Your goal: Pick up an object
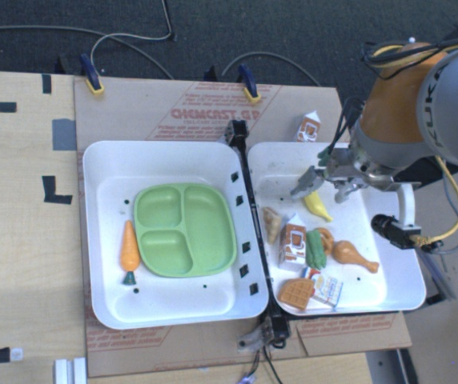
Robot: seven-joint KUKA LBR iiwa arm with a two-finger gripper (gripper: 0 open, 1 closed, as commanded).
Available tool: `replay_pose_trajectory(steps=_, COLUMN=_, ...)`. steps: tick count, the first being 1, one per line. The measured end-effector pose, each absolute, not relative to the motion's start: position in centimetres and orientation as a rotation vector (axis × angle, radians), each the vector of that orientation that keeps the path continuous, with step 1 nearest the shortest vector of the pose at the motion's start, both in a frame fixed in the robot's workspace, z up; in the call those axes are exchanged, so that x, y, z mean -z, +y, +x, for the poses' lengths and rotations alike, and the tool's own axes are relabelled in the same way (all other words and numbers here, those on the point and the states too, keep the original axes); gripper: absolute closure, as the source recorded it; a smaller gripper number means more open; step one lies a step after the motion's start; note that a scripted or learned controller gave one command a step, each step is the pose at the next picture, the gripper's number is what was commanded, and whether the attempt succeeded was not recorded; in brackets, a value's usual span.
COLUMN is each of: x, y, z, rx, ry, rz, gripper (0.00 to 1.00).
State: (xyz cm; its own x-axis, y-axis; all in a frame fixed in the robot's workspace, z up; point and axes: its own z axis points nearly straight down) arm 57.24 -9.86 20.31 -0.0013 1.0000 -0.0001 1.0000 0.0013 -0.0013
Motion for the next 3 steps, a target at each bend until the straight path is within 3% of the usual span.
replay_pose_trajectory(steps=1, x=-8.7, y=-13.4, z=59.6, rx=0.003, ry=-2.225, rz=-2.223, gripper=0.00)
replay_pose_trajectory(steps=2, x=-8.6, y=-12.2, z=64.9, rx=0.003, ry=-2.226, rz=-2.222, gripper=0.00)
replay_pose_trajectory(steps=3, x=-9.6, y=-12.2, z=64.9, rx=0.002, ry=-2.227, rz=-2.220, gripper=1.00)
